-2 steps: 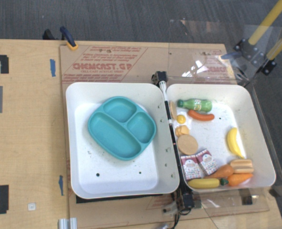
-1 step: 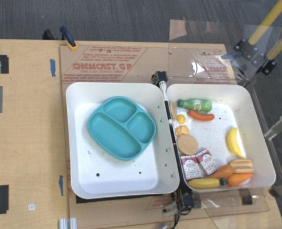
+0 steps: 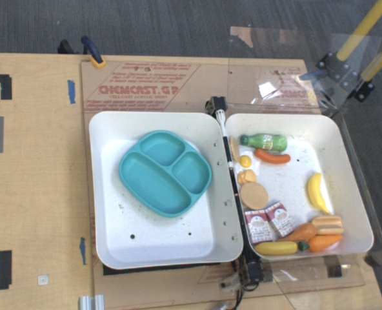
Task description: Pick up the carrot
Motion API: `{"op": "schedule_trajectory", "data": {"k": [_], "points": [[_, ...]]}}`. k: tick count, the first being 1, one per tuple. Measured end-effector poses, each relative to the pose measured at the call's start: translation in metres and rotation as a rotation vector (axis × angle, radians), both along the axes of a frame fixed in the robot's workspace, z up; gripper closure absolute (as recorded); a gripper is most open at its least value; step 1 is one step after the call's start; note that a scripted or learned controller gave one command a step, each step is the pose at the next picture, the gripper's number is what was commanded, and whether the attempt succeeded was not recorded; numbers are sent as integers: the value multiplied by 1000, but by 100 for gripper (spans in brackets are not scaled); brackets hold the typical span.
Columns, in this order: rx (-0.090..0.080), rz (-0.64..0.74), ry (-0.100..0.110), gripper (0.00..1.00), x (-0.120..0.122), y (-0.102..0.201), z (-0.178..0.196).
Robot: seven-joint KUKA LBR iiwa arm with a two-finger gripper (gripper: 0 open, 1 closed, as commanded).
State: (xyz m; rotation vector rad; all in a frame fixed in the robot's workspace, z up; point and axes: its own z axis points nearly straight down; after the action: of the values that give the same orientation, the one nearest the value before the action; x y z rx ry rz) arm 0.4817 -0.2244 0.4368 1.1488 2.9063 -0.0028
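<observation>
Camera view: two shallow white bins are set side by side on a printed cardboard sheet (image 3: 146, 86) that lies on the wooden bench (image 3: 30, 192).

The left bin (image 3: 113, 228) carries a teal plastic plate with three compartments (image 3: 165, 173), placed near its middle and slightly towards the far edge.

The right bin (image 3: 291, 179) carries a clutter of toy food. The orange plastic carrot (image 3: 324, 242) is seen in this bin's near right corner, lying flat with its green end turned towards the left bin. It is pressed between a tan hot dog bun (image 3: 328, 223) on its far side and the bin's near wall. A yellow elongated piece (image 3: 276, 248) lies just beside its green end, along the near edge. Two small red-and-white cartons (image 3: 271, 222) are placed next to that, with a tan round disc (image 3: 254, 196) beyond them. A yellow banana (image 3: 318, 192) is laid near the right wall. At the far edge, a green bottle (image 3: 264, 141) lies on its side, with a red-orange elongated piece (image 3: 273, 156) just beside it.
</observation>
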Motion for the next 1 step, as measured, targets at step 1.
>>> {"op": "schedule_trajectory", "data": {"k": [1], "points": [[-5, 1, -10, 100, 3, 0, 10]]}}
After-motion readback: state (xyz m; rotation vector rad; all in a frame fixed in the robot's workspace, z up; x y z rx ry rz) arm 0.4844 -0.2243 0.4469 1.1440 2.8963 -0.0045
